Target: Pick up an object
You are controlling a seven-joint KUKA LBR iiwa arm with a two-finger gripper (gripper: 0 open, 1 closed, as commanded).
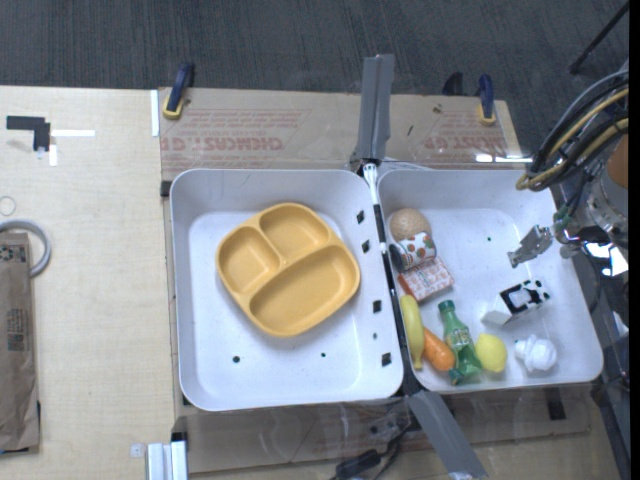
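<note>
Hovering at the right edge of the right bin (470, 193), the gripper (530, 246) shows as a small metal piece above the bin floor; nothing visibly sits in it, and how far it is open cannot be told; just below it lies a black-and-white object (524, 296), near but apart; further down, a white crumpled item (535, 353) and a lemon (490, 353); along the bin's left side, well apart from the gripper, a round brown-and-white toy (410, 230), a red-and-white packet (428, 280), a banana (411, 325), a carrot (437, 349), a green bottle (459, 340); left bin (200, 368) holds a yellow divided plate (288, 268); both bins rest on the surface (90, 268).
</note>
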